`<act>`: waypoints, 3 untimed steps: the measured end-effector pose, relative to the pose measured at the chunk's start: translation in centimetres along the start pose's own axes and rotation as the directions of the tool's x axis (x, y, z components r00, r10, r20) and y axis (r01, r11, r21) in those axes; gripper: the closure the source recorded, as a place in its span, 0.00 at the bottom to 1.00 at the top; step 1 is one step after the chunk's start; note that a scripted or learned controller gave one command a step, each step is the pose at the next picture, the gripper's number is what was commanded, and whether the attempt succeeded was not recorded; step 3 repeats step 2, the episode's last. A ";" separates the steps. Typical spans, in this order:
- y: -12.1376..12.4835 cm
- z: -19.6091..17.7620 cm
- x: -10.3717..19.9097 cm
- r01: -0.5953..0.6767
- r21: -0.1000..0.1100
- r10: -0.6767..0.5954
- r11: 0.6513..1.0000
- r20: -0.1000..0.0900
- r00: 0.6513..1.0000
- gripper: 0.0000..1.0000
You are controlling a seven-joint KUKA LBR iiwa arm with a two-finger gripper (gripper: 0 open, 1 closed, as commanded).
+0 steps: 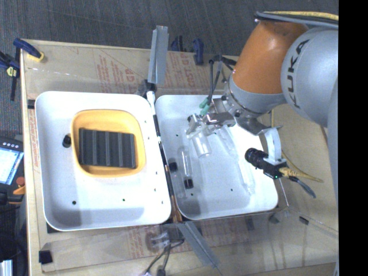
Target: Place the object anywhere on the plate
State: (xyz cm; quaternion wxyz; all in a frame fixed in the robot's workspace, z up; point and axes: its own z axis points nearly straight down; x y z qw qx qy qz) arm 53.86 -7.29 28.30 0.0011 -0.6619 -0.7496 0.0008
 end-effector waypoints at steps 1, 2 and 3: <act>5.3 3.4 6.8 0.241 0.000 -0.241 0.971 0.000 0.971 1.00; 5.3 3.4 6.8 0.240 0.000 -0.240 0.971 0.000 0.971 0.00; 5.3 3.4 6.8 0.240 0.000 -0.240 0.971 0.000 0.971 0.00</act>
